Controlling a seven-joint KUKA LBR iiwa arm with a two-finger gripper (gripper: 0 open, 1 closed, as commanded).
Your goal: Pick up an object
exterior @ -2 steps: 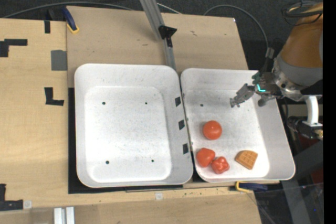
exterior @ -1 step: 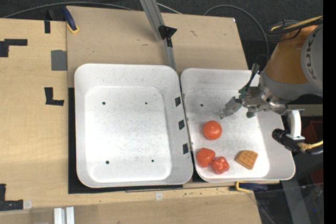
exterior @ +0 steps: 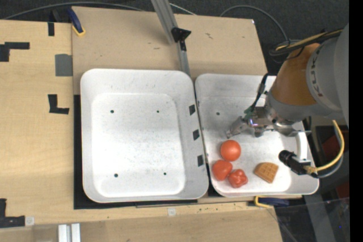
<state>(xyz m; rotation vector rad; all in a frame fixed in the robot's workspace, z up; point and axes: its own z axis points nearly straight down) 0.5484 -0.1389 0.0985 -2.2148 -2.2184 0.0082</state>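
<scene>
While we hover in the right bin (exterior: 227,90):
Gripper (exterior: 233,131): grip state we cannot tell
Tomato (exterior: 230,150): just nearward of it, closest of the cluster

Bench (exterior: 136,48): pale wood board, with black tape marks on its left part.
Left bin (exterior: 136,134): shallow, white, lies directly on the bench.
Right bin (exterior: 227,93): shallow, white, just beside the left bin, rims touching.
Clamp (exterior: 76,21): blue and yellow, at the board's far left corner.
Metal rail (exterior: 161,0): slants in from the far edge, ending where the bins meet.
</scene>
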